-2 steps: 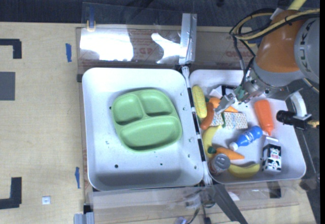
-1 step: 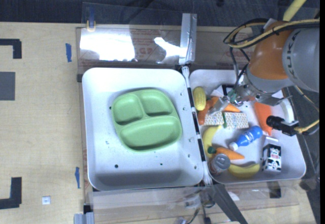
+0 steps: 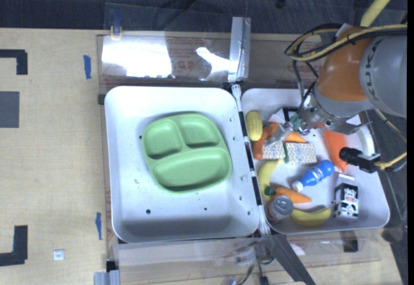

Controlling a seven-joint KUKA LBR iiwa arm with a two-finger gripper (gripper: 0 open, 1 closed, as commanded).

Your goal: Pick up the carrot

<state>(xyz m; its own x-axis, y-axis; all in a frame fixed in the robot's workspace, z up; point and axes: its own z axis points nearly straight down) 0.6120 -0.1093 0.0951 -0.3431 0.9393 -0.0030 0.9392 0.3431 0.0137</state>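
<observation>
Arm over right bin, carrot not lifted yet.
Left bin (image 3: 123,148) carries green tray (image 3: 186,151); right bin (image 3: 378,209) is cluttered. Arm (image 3: 362,70) hangs at its far edge, gripper (image 3: 303,121) low among items, grip state can't tell. Carrot (image 3: 292,196) lies near the front edge, beside banana (image 3: 310,215); grasp and lift remain.

Wooden bench (image 3: 52,148) spanning the frame, bearing two shallow white bins side by side: left bin (image 3: 123,116) at centre, right bin (image 3: 378,209) at lower right. Black tape marks (image 3: 16,61) along the left edge.
</observation>
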